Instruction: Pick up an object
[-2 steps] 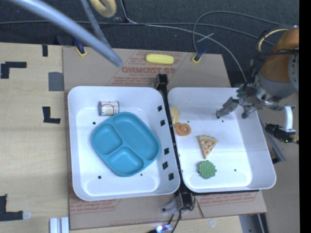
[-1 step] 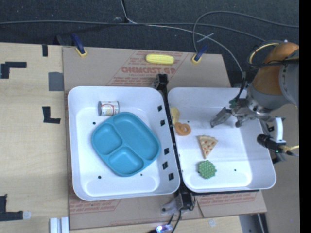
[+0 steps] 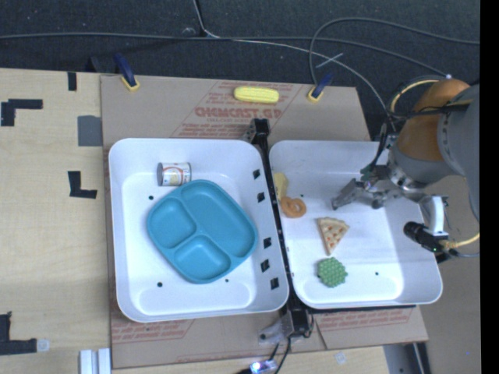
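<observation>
Camera view. The counter (image 3: pixel 47 209) carries a cardboard sheet (image 3: pixel 210 111) printed in red; the word reads roughly "CHEMCAST", and the smaller print is too small to read. Two white bins sit side by side on it.

Left bin (image 3: pixel 125 232): a blue divided tray (image 3: pixel 201 230), long axis running from upper left to lower right, and a small can (image 3: pixel 174 174) lying on its side near the bin's upper left corner, axis left to right. Its label cannot be read.

Right bin (image 3: pixel 390 287): a pizza-slice toy (image 3: pixel 332 233) near the middle, tip pointing down. A green round object (image 3: pixel 331 272) lies just below it. An orange ring-shaped piece (image 3: pixel 293 207) and a pale yellow piece (image 3: pixel 280 184) lie against the left wall.

A yellow corn-like object (image 3: pixel 256 94) lies on the cardboard above the bins, long axis horizontal.

The claw (image 3: pixel 343 200) hangs over the right bin, pointing left and slightly down, above and right of the pizza slice. Whether its fingers are apart or together cannot be told.
</observation>
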